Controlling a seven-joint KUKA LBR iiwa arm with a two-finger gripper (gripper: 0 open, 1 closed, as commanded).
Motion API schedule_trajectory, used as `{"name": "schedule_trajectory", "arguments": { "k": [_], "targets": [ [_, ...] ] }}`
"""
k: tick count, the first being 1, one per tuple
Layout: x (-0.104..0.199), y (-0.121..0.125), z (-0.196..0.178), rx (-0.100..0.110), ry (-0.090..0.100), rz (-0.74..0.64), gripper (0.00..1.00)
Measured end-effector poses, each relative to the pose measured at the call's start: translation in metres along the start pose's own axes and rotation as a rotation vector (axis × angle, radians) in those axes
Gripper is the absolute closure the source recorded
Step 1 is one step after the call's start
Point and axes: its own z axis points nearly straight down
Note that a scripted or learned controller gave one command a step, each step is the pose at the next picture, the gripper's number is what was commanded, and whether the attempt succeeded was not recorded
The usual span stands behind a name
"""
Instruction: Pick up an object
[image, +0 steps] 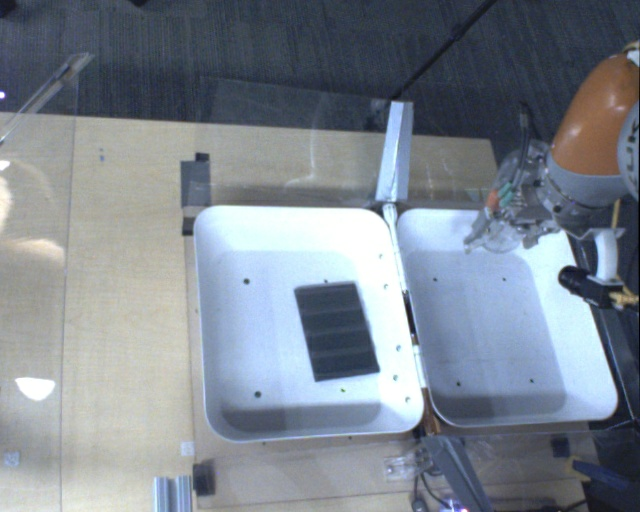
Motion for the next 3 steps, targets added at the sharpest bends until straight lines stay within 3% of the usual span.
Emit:
{"name": "schedule_trajectory", "arguments": {
  "k": [1, 2, 3],
  "targets": [
    [0.030, -0.025, 0.104, 0.002, 0.001, 0.391, 0.00],
    [0.011, 0.039, 0.084, 0.026, 0.003, 0.097, 0.00],
    [0.012, 0.040, 0.074, 0.026, 0.001, 0.092, 1.00]
  ]
}}
